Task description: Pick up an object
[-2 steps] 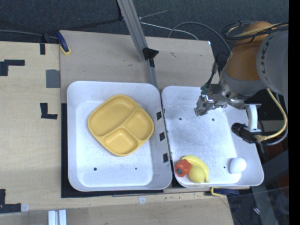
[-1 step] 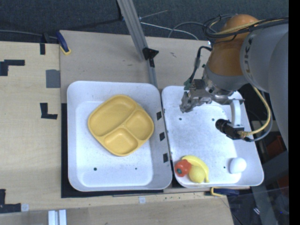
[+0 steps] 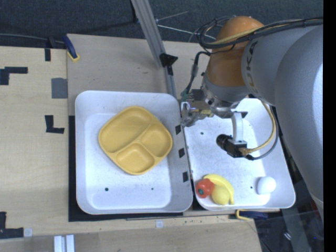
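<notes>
A yellow divided plate (image 3: 135, 139) lies in the left bin (image 3: 89, 193). In the right bin (image 3: 283, 193), near its front edge, sit a red and yellow toy fruit cluster (image 3: 214, 188) and a small white ball (image 3: 265, 185). My gripper (image 3: 188, 114) hangs over the back left corner of the right bin, close to the wall shared by the two bins. It is well behind the fruit and the ball. The orange band and grey wrist cover most of the gripper from above.
A grey metal bar (image 3: 151, 33) slants down from the top toward the bins' shared back corner. A black cable fitting (image 3: 231, 145) with a yellow hose hangs over the right bin's middle. The large grey arm covers the right side.
</notes>
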Controlling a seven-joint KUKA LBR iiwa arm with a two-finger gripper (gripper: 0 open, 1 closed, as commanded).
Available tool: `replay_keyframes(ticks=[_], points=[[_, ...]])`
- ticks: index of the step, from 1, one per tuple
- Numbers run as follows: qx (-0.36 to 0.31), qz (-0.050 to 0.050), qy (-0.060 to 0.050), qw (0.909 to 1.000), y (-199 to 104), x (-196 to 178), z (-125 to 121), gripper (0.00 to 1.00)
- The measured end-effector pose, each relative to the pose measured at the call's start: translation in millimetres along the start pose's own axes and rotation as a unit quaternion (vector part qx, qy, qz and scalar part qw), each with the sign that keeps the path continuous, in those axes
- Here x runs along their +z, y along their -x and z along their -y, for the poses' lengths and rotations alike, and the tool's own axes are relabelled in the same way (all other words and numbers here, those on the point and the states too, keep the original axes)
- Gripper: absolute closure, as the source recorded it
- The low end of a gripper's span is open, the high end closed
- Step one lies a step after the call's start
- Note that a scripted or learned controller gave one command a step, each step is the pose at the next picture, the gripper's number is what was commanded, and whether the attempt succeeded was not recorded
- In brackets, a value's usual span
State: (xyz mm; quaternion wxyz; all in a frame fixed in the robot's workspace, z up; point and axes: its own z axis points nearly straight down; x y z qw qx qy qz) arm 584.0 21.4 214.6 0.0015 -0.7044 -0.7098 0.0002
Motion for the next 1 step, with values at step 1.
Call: replay_keyframes(ticks=[1], points=[[0.000,0.000,0.000,1.0000,-47.7,4.4,-1.4,1.00]])
